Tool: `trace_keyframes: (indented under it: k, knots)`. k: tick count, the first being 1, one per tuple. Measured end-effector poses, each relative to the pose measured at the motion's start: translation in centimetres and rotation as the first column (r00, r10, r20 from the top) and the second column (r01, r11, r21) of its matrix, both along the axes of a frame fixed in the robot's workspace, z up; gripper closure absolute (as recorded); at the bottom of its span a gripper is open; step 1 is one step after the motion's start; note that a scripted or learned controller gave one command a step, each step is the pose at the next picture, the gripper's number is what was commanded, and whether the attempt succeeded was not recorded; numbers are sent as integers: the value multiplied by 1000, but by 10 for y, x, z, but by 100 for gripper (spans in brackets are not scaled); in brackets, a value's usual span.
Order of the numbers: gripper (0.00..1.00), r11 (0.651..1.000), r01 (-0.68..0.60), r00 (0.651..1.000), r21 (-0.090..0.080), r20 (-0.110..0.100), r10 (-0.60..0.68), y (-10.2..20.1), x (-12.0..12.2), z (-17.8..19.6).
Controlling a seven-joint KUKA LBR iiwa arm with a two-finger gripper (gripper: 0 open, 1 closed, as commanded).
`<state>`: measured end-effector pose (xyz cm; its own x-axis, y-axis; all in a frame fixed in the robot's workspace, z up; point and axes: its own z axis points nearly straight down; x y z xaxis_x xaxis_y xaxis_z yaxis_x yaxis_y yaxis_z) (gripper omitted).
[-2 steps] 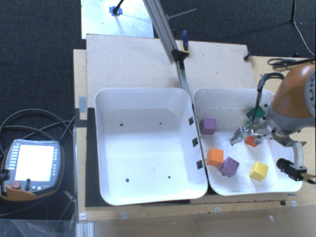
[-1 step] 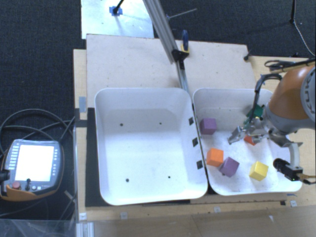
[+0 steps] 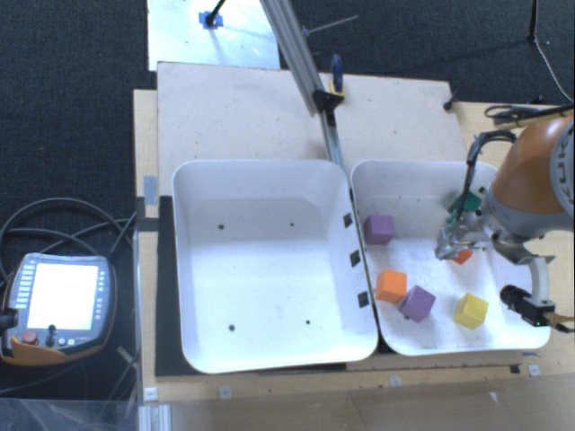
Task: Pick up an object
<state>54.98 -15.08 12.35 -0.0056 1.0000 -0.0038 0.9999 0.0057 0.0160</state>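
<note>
In the right bin (image 3: 409,182) lie a purple cube (image 3: 378,229) near the left wall, an orange cube (image 3: 391,285), a second purple cube (image 3: 417,303) beside it and a yellow cube (image 3: 471,311) toward the front right. My gripper (image 3: 452,248) is low over the bin's right half, right above a small red-orange block (image 3: 463,257) that peeks out beside its tip. The arm's orange band (image 3: 532,176) and grey wrist cover what lies behind.
The left bin (image 3: 260,268) sits beside the right one, sharing a dividing wall with black clips. A slanted metal pole (image 3: 296,43) rises behind the bins. A teach pendant (image 3: 56,308) with cables lies at the far left off the bench.
</note>
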Motion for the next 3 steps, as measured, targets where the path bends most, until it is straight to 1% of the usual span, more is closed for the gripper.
trace_keyframes:
  k: [1,2,3]
  knots:
    - [100,1000,2,1000,1,-9,-2,-8,-4,59]
    - [100,1000,0,1000,1,-8,0,-11,7,112]
    - [100,1000,1,1000,3,-12,-1,-11,9,130]
